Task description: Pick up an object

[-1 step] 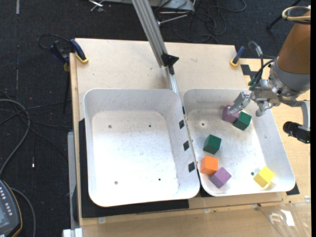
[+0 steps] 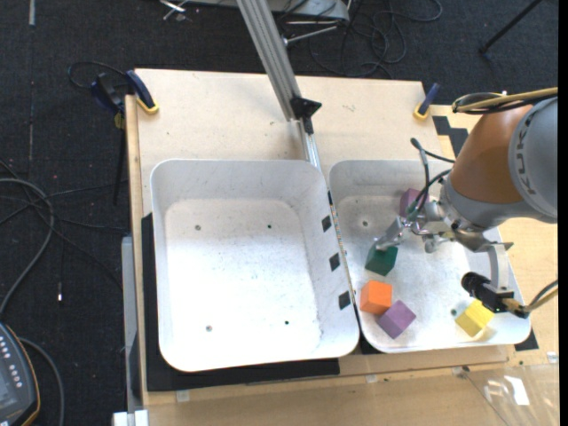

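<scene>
No legible text, label, brand, number or sign appears anywhere in my field of work. My own casing carries no readable marking. The black squares along the shared rim of the two bins (image 2: 330,238), at the centre of the frame, are plain patches without characters. The device at the lower left corner (image 2: 16,382) shows rows of small keys, too small to read.

arm (image 2: 501,162) cut off by right frame edge. pink object (image 2: 410,201) near right bin's (image 2: 355,189) far wall half hidden behind wrist, shape unclear.
</scene>
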